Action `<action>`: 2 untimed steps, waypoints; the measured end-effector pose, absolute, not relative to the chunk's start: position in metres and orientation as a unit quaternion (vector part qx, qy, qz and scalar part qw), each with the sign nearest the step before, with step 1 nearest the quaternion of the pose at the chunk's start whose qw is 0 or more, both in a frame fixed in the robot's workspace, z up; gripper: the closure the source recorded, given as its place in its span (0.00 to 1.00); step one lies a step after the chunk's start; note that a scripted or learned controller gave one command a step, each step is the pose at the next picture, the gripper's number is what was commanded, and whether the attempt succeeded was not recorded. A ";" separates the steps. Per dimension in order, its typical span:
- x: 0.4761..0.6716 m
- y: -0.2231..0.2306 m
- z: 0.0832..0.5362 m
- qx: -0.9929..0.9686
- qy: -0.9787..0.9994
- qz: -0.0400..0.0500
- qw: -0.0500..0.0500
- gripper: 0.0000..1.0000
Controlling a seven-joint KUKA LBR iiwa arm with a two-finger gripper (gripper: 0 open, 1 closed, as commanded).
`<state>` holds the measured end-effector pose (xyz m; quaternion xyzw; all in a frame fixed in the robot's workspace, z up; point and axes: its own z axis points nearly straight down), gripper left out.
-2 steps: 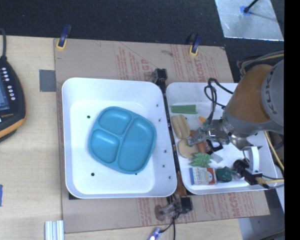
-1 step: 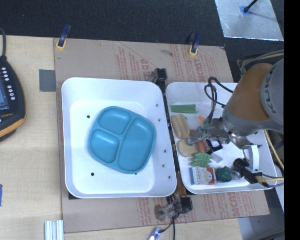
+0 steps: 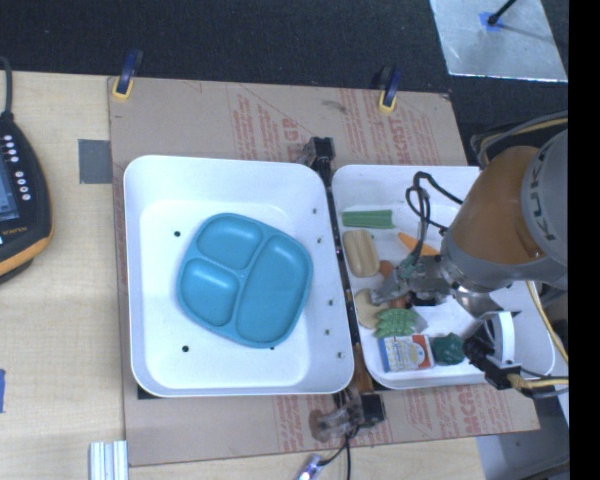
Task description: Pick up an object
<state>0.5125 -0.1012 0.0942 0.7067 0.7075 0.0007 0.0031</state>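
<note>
The right bin holds several small toys: a green bar, a tan bread-like piece, an orange bit, a green leafy piece, a small printed box and a dark green piece. My gripper hangs low over the middle of this bin, just above the leafy piece and right of the bread piece. The arm's grey and orange wrist covers the bin's right part. Nothing can be seen held between the fingers.
The left bin carries a blue divided plate. A teach pendant lies at the bench's left edge. Clamps hold the brown board at the back.
</note>
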 end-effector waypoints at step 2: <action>0.535 -0.055 0.192 0.705 0.709 0.000 -0.001 1.00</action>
